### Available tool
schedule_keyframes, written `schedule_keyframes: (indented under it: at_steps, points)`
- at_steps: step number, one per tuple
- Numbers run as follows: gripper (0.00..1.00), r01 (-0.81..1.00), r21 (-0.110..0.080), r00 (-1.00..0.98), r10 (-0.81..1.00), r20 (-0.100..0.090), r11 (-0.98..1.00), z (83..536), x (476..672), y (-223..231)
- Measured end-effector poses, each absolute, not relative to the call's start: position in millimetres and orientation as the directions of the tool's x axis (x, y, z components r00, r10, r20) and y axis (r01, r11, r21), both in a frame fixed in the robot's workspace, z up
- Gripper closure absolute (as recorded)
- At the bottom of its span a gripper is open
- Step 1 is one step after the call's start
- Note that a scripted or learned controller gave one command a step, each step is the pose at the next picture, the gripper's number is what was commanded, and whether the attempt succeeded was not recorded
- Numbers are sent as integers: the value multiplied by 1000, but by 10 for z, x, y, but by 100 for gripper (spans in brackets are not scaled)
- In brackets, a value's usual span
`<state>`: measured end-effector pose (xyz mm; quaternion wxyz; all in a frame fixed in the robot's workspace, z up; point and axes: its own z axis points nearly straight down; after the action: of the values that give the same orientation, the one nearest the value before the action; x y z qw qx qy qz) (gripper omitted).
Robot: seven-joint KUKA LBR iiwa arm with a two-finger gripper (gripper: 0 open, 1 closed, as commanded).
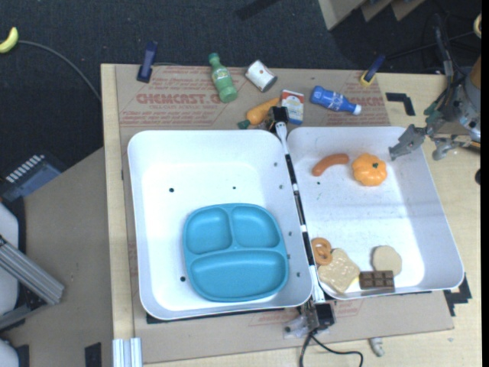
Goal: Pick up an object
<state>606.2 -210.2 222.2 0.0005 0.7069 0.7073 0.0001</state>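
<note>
Dark carpet surrounds a cardboard-topped bench (pixel 191 94) that carries two shallow white bins side by side.

Camera view, left bin (pixel 153 174): it holds a blue divided plate (pixel 234 251) lying flat toward its near right part. Nothing else lies in it.

Camera view, right bin (pixel 428 220): a sausage (pixel 330 164) and a small orange pumpkin (pixel 370 170) lie near each other at the far side. At the near side sit a pretzel (pixel 321 248), a slice of toast (pixel 338 271), a round biscuit (pixel 386 259) and a chocolate bar (pixel 376 280), bunched close together, the toast touching the pretzel.

Camera view, bench beyond the bins: a green bottle (pixel 223 79), a white can (pixel 260 75), a small carton (pixel 292 105), a blue bottle (pixel 335 100) and a carrot-like piece (pixel 260 113) lie loose on the cardboard.

Camera view, arm: the gripper (pixel 428 136) hangs at the far right edge of the right bin, to the right of the pumpkin and apart from it. One dark finger (pixel 406 142) points left over the bin wall. Whether the claw is spread or pressed together cannot be told at this angle. Nothing is seen between the fingers.

Assessment: no object is lifted; every item rests on a bin floor or the bench. The pick is judged not yet made. Approach, closing and lifting all remain, and the pumpkin is the closest candidate.
</note>
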Motion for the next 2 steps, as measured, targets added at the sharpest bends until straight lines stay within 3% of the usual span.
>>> schedule_keyframes:
  at_steps: [1, 2]
  points:
    - [0, 1000, 2, -2, 1000, -1, 2, 2020, 6485, -1776]
    - [0, 1000, -3, 0, 1000, 0, 0, 1143, 6505, -1889]
